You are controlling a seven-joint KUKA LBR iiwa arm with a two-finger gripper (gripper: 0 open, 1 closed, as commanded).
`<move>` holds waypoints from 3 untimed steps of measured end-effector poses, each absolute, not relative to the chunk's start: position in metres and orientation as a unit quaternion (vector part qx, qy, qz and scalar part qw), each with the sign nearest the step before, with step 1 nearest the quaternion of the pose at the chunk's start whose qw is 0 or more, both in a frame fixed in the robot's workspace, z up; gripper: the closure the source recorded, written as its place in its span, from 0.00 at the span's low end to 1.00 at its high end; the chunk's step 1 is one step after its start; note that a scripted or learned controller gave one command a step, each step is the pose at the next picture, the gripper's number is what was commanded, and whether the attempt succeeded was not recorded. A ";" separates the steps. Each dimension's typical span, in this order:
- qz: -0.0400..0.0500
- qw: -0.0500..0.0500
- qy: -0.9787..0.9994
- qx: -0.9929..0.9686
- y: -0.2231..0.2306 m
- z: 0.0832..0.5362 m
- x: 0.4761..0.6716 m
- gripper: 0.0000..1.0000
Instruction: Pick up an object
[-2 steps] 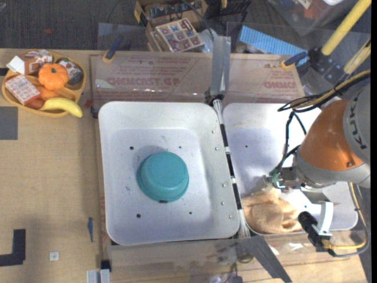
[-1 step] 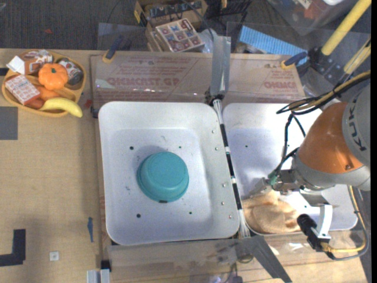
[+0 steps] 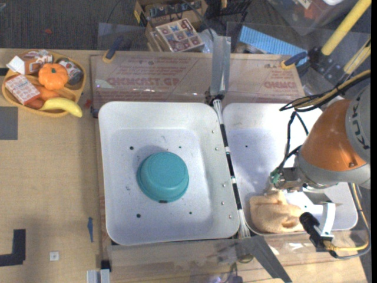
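My arm: reaches in from the right, its orange band [image 3: 337, 140] above the grey wrist, bent down over the right bin [image 3: 253, 128].
My end effector [image 3: 281, 184]: low in the right bin's front part, just above the tan object; my wrist housing covers the tips, so I cannot tell whether it is wide, narrow or gripping.
Tan object [image 3: 272, 212]: a pale, lumpy, soft-looking thing lying in the right bin's front left corner, close against the front wall and near the divider between the bins. It lies on the bin floor; I see nothing of it raised.
Contact: my end effector sits right at the tan object's upper edge; touching or just apart, I cannot tell.
Teal bowl [image 3: 164, 176]: upside down, round, near the middle of the left bin [image 3: 118, 134], well apart from my arm.
Cables: black leads loop from my wrist across the right bin's back half.
Counter [image 3: 47, 181]: light wood, bearing both white bins side by side.
Basket [image 3: 42, 82]: at the counter's far left corner, holding a small orange pumpkin [image 3: 53, 75], a yellow banana [image 3: 62, 105] at its front rim, and some small boxes.
Behind the bins: clear panels and cluttered boxes.
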State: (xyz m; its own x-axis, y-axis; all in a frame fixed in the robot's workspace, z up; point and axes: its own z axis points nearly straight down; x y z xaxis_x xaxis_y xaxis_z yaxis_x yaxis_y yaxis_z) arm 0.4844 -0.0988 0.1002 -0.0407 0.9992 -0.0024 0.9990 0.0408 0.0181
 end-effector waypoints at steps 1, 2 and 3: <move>0.006 0.007 0.721 0.693 -0.099 0.100 0.484 0.00; 0.003 0.006 0.735 0.678 -0.095 0.090 0.483 0.00; 0.000 0.000 0.706 0.709 -0.061 0.196 0.480 0.00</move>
State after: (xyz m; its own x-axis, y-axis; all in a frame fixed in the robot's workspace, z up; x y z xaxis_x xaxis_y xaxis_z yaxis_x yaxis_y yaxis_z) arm 0.4798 -0.0609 0.1962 0.0043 1.0000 -0.0005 1.0000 -0.0043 -0.0004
